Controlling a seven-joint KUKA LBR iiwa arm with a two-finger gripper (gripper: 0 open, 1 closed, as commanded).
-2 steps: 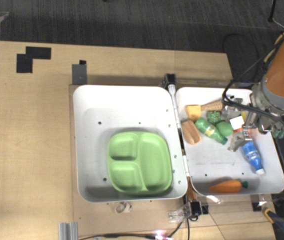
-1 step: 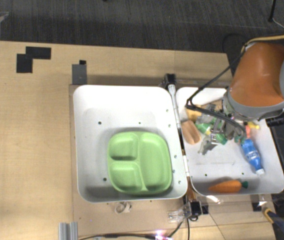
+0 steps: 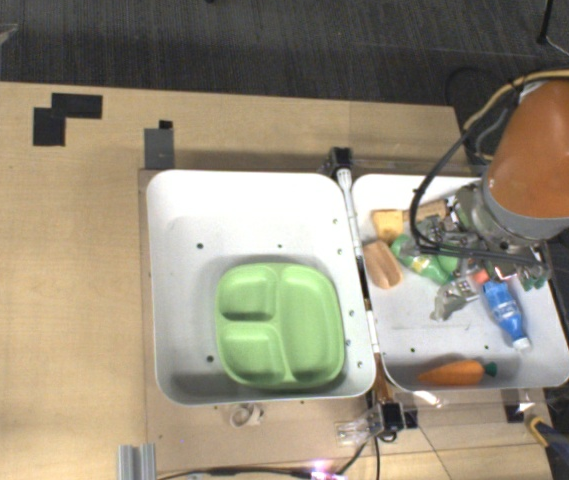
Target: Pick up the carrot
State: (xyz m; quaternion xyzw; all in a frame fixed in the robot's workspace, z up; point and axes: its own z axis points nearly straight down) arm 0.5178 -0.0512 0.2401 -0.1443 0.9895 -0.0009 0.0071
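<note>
Nothing picked up yet imo: the carrot (image 3: 452,372) is lying at the bottom edge of the right bin (image 3: 554,363), lower right of the frame. The gripper (image 3: 451,300) hangs just above it, toward mid-bin, fingers apart and gripping nothing, so the whole grab is left

The arm (image 3: 549,158) shows a broad, glossy orange band above a grey wrist collar. Black cables loop from its 9 o'clock side, one yellowish. The hand (image 3: 454,298) is small, grey metal.
</note>
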